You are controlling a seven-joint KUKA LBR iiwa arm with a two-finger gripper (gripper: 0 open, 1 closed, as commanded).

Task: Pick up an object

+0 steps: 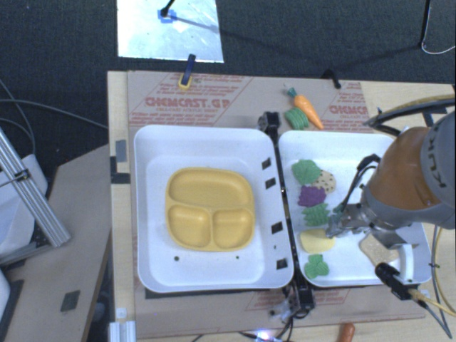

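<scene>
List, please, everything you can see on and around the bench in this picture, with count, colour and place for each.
Bins: two, white, side by side on the bench.
Divided tray: one, yellow, in the left bin.
Toy food pieces: several, green, purple, yellow and a speckled tan one, along the right bin's left side.
Toy carrot: one, orange with a green top, on the cardboard behind the right bin.
Cardboard sheet: one, tan with red print, under the bins.
Shiny sheet: one, silvery, on the dark floor behind the bench.
Gripper: one, dark, low over the yellow piece in the right bin.
Arm: one, grey with an orange band, from the right.
</scene>
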